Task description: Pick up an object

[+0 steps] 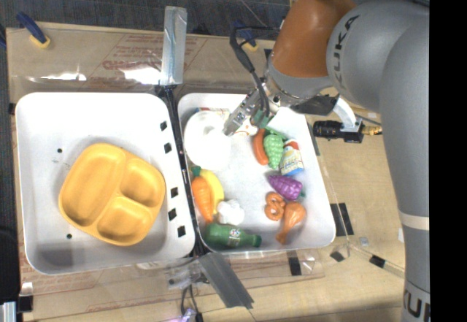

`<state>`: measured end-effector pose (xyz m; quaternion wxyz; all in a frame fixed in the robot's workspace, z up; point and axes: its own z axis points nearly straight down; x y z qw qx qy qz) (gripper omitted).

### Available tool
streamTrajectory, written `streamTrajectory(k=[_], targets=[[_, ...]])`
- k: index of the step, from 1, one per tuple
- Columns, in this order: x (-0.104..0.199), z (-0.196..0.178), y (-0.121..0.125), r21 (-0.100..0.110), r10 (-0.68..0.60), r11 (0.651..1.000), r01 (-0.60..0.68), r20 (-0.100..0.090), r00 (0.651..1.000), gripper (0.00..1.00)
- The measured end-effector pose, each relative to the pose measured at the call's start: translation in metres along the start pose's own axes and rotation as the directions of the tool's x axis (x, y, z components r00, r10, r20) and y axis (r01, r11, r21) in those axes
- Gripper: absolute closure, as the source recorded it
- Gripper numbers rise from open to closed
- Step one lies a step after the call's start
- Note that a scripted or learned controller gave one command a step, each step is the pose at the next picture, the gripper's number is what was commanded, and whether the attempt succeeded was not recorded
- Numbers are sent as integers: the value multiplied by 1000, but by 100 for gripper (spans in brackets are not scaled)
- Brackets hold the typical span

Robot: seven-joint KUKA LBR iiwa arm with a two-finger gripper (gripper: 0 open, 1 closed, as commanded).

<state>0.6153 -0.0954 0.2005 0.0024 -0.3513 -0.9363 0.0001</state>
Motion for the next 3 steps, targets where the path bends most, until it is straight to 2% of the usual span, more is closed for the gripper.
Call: streamTrajectory(k=[1, 2, 3], targets=[[-48, 16, -11, -1, 73, 997, -73, 5, 997, 100], [-82, -100, -64, -5, 9, 1000, -9, 15, 1000, 100], [-34, -38, -50, 0, 48, 999, -48, 2, 999, 100]])
